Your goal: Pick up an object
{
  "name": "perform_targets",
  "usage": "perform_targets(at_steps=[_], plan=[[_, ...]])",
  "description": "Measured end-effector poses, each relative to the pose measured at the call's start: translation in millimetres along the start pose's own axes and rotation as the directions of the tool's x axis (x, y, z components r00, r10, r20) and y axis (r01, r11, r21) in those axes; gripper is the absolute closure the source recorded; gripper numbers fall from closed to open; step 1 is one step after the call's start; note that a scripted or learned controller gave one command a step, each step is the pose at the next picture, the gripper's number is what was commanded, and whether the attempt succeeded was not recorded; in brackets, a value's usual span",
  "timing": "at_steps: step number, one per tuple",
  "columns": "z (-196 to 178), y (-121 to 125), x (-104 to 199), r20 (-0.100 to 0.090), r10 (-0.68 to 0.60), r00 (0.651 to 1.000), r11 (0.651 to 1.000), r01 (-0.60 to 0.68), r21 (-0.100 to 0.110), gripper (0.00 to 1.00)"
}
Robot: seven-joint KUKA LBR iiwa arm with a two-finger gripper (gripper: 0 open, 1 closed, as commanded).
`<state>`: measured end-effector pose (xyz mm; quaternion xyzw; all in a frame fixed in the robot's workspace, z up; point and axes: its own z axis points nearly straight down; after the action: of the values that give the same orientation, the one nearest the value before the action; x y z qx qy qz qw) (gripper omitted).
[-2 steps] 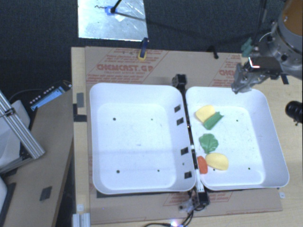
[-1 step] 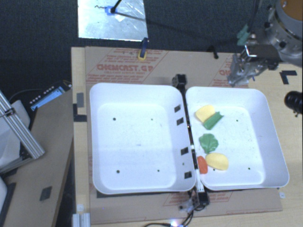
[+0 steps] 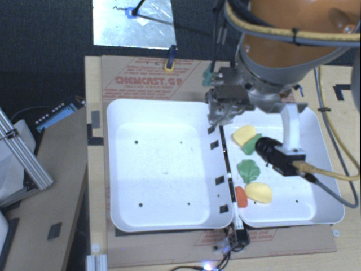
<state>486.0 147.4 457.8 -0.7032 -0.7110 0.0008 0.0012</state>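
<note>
The grey two-finger gripper (image 3: 221,116) hangs over the right shallow white bin (image 3: 316,208); its finger state cannot be told. No object looks lifted: the pale yellow block (image 3: 243,135), green leafy piece (image 3: 247,170), yellow lemon-like piece (image 3: 259,192) and small orange piece (image 3: 241,196) lie there.

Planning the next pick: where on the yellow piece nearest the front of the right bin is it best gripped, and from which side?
Probably straight from above, across the short width of the yellow piece. It lies flat as a rounded oval, long axis roughly left-right. The orange piece touches its left end, so closing front-to-back avoids it. The end effector sits at the bin's far left corner.
</note>
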Motion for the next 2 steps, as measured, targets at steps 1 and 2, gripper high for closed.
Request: perform_targets(at_steps=[1,2], plan=[[-17.8,0.7,22.0,-0.002,0.005,1.0,1.0,-0.005,-0.006,1.0],[-43.8,1.0,45.8,-0.002,0.006,1.0,1.0,-0.006,-0.006,1.0]])
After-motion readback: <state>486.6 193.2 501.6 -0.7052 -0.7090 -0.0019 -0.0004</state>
